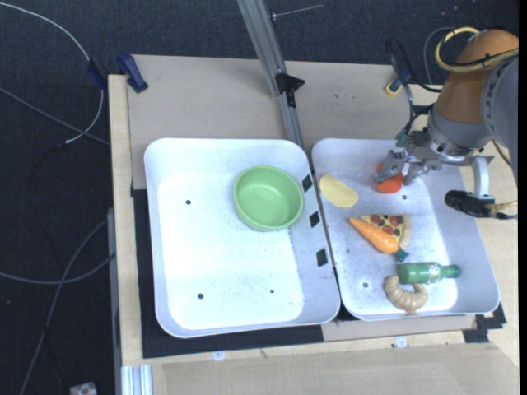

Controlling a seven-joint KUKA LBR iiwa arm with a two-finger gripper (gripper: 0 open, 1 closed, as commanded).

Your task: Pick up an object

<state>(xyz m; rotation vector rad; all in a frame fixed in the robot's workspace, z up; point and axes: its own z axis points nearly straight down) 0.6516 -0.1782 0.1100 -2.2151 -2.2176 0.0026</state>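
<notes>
My gripper (398, 168) is low in the right bin (469, 253), near its back edge. A small red-orange object (389, 183) lies right at its tip, partly covered by it. Whether the object is gripped is hidden by the gripper body. Further forward in the same bin lie a pale yellow oval piece (338, 192), an orange carrot (373, 234), a pizza slice (396, 225), a green bottle (429, 272) and a beige curved piece (407, 295).
The left bin (206, 278) holds a green bowl (268, 197) at its back right. A metal pole (265, 44) slants across the bench behind the bins. The arm's grey and orange wrist (465, 97) stands over the right bin's back right corner.
</notes>
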